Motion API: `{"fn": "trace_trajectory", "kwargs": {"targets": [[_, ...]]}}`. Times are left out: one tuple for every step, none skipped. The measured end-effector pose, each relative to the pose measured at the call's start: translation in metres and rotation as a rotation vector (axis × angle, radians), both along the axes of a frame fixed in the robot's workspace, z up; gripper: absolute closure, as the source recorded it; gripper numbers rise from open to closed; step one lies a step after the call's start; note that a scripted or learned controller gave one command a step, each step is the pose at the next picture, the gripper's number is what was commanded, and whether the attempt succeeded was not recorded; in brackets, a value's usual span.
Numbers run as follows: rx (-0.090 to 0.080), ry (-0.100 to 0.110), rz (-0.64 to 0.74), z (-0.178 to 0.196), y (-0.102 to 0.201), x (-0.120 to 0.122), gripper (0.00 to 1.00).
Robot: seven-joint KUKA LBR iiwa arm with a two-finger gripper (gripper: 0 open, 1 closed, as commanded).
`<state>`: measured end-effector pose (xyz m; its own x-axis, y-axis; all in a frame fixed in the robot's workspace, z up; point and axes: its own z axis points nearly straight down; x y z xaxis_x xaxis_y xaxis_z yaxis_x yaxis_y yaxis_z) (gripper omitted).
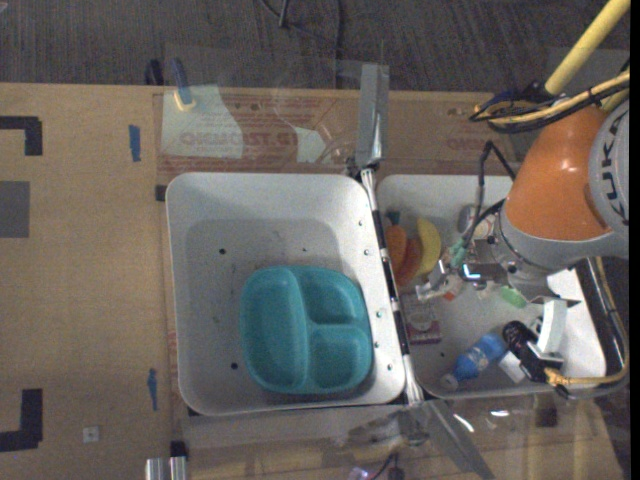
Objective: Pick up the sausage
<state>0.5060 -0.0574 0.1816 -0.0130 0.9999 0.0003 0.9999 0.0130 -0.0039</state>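
Sausage, a short reddish-orange rounded piece [408,256], lies in the right-hand bin close against that bin's left wall, among the smallest things in view. Largest is the tan bench [80,268], marked with black corner shapes and a few strips of blue tape [134,141], with dark carpeted floor [100,18] beyond its far edge. On it stand two shallow white bins side by side: the left-hand white bin [200,208] and the right-hand white bin [420,193]. The grey arm with its orange band [560,188] reaches in from the right and hangs over the right-hand bin, covering much of that bin's far right part. A teal plastic tray with three compartments [305,330] lies flat in the near half of the left-hand bin, close to the wall shared with the other bin. The gripper [445,280] is low over the middle of the right-hand bin, near the sausage and just to its right; I cannot tell whether it is wide or narrow, and nothing shows held in it. A yellow curved banana-shaped piece [429,243] lies just beside the sausage on its right. A small blue bottle with a pale cap [477,356] lies on its side near the bin's front wall. A small dark reddish-brown block [422,325] sits near the left wall, in front of the sausage. A small green piece [512,295] shows just under the wrist.
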Motion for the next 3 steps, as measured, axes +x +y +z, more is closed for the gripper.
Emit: {"fn": "trace_trajectory", "kwargs": {"targets": [[0.001, -0.003, 0.032, -0.081, -0.048, -0.026, 0.00], [0.001, -0.018, -0.142, -0.091, -0.114, 0.021, 0.00], [-0.002, -0.003, -0.144, -0.086, -0.142, 0.103, 0.00]]}}
